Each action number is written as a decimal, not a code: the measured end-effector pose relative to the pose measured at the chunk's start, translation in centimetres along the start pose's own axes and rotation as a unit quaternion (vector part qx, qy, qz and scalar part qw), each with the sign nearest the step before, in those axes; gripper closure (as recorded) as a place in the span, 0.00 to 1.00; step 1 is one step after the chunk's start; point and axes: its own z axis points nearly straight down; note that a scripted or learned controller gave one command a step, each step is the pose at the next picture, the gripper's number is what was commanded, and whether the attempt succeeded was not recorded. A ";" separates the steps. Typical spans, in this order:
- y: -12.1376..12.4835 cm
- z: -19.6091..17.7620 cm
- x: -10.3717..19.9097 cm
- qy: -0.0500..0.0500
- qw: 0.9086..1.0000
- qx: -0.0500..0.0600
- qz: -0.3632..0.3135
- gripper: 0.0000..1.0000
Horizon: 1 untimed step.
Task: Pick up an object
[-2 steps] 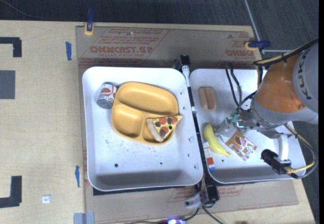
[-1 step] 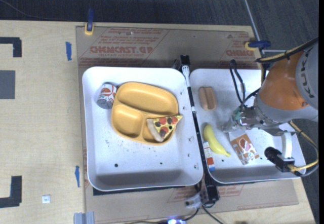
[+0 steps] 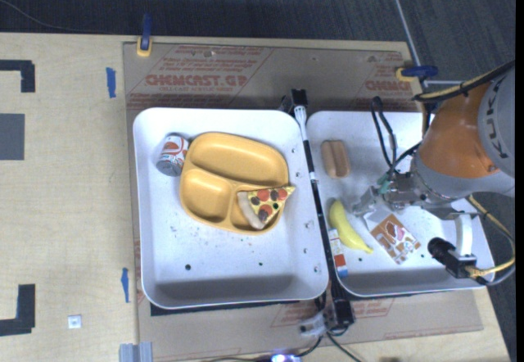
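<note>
Two white bins are sitting side by side on the bench, the left bin [image 3: 155, 270] and the right bin [image 3: 409, 282], their inner rims touching along a dark seam.

Left bin, three things: one yellow divided plate [image 3: 225, 176] filling the upper middle, one pizza slice [image 3: 264, 205] lying in the plate's lower right compartment, one crushed soda can [image 3: 170, 154] lying just beside the plate's upper left edge, close to the bin's left wall. The lower half of this bin's floor is lying bare.

Right bin, three things: one hot dog [image 3: 334, 159] lying near the top left, apart from the rest; one banana [image 3: 347, 226] lying at a slant near the left wall; one small flat snack packet [image 3: 395, 238] with red print, just right of the banana's lower end. A strip of open floor is running between the hot dog and the banana, and more is showing along the top edge.

The arm is reaching in from the right, its orange band [image 3: 458, 143] hanging over the right bin's upper right part. The gripper [image 3: 383, 195] is hovering low over the middle of the right bin, between the banana and the packet's upper edge, near both. I cannot tell how it is set or whether it is touching either; nothing is visibly grasped. A black cable is looping above it.
</note>
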 end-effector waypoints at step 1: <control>-4.3 1.0 -0.1 0.003 1.000 0.001 -0.002 0.00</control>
